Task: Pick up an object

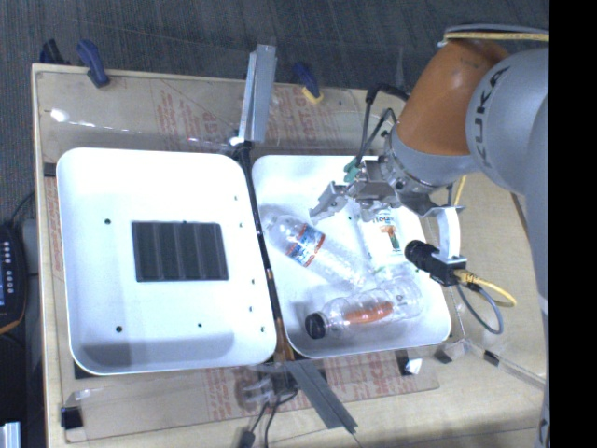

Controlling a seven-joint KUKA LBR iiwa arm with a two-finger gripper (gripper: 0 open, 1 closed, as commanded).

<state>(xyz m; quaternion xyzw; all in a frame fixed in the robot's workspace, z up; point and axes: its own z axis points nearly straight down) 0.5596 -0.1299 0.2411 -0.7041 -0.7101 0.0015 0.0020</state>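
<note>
The claw (pixel 359 194) hangs over the back part of the right bin (pixel 280 180), at the end of the big grey and orange arm (pixel 476 91) that comes in from the right. There is bare white floor in the bin behind and to the left of the claw, up to the back wall. The right wall of the bin is close by, under the wrist. I cannot tell how wide the claw is, because its metal parts are mixed up with the clear bottles under it. Nothing can be seen held in it.

Three clear plastic bottles lie in the right bin. One with a blue and red label (pixel 300 242) lies slanted, just left of the claw and below it, near the wall shared with the other bin. One with a white label (pixel 384 241) lies right under the claw. One with a black cap and an orange label (pixel 359 314) lies along the front wall, farthest from the claw. The three bottles crowd together and seem to touch.

The left bin (pixel 93 194) sits far to the left of the claw. It holds a dark ribbed block (pixel 180 250) in its middle, with lots of open white floor all around it.
</note>
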